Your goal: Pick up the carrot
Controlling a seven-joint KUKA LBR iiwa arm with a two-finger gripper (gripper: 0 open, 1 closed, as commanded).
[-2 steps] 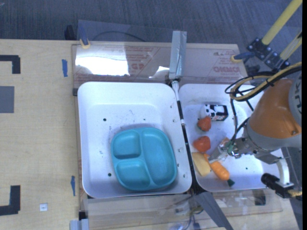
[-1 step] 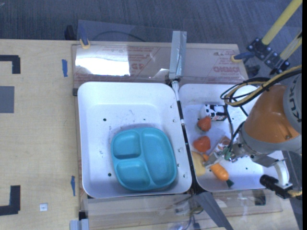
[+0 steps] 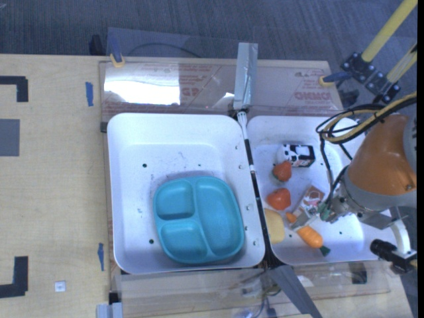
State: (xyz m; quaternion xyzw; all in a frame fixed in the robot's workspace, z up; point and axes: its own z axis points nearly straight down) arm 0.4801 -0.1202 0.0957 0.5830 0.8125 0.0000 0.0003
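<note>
- The carrot (image 3: 310,236) lies in the right bin (image 3: 344,252), near that bin's front wall, its orange body slanting and its green tip pointing toward the front right.
- Taking the carrot as the landmark: a small orange piece (image 3: 291,217) sits just behind and to its left, and a pale yellow item (image 3: 274,225) rests farther left, against the divider between the bins.
- Behind the carrot are two red-orange round fruits, the nearer fruit (image 3: 279,198) and the farther fruit (image 3: 283,171), and beyond them a black-and-white toy (image 3: 297,154).
- A small printed packet (image 3: 312,199) lies just behind the carrot, tilted.
- The hand (image 3: 329,211) hangs just behind and to the right of the carrot, low over the bin, beside the packet; whether its fingers are apart or together I cannot tell, and nothing is seen between them.
- The arm's orange band (image 3: 384,161) is right of and behind the carrot, with black and yellow cables looping over it.
- Well left of the carrot, the left bin (image 3: 132,144) holds a blue divided plate (image 3: 197,220).
- Both bins rest on the pale wooden bench (image 3: 46,177).
</note>
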